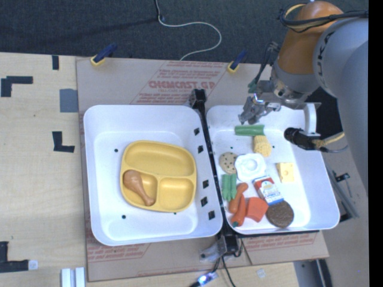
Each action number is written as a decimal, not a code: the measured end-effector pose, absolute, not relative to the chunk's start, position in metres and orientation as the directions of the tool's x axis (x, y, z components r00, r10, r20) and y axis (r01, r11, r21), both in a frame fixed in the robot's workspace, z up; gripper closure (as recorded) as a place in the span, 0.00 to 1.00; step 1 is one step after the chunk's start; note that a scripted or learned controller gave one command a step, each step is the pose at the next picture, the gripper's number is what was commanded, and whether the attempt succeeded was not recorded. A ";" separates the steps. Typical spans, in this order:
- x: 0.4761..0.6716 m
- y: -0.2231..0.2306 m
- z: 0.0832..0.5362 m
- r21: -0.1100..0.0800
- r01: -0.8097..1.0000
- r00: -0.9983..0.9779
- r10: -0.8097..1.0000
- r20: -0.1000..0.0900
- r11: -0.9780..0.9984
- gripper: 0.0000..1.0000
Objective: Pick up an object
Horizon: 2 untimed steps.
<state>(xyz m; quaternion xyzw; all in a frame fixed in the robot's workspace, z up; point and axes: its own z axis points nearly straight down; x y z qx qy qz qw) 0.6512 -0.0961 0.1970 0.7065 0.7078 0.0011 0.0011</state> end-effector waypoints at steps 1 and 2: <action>0.652 -0.095 0.225 0.000 1.000 -0.002 1.000 0.000 0.002 1.00; 0.646 -0.043 0.215 -0.003 1.000 -0.006 1.000 0.001 0.006 1.00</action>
